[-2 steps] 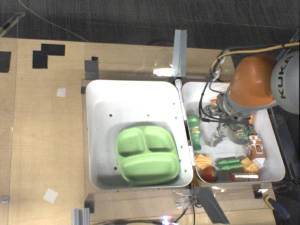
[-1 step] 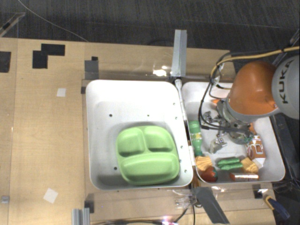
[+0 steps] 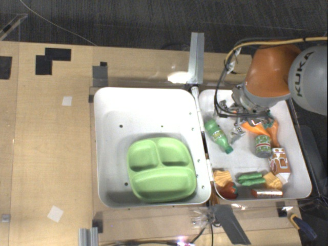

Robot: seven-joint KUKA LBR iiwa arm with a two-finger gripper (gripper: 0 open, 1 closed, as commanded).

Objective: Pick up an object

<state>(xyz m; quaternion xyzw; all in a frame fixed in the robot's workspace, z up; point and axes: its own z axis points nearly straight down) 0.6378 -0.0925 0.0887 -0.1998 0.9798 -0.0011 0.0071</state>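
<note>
Bottle (image 3: 217, 135) beside lowered claw (image 3: 239, 132)

I'm seeing the grey arm (image 3: 307, 81) with its orange band (image 3: 271, 70) above the claw (image 3: 240, 129). Just left of the claw, a green bottle (image 3: 217, 135) is showing a pale label. Right of it, an orange carrot (image 3: 264, 128) and a green-and-red can (image 3: 262, 145). Far left, a light green divided tray (image 3: 161, 169) is lying in the white left bin (image 3: 110, 111).
</note>
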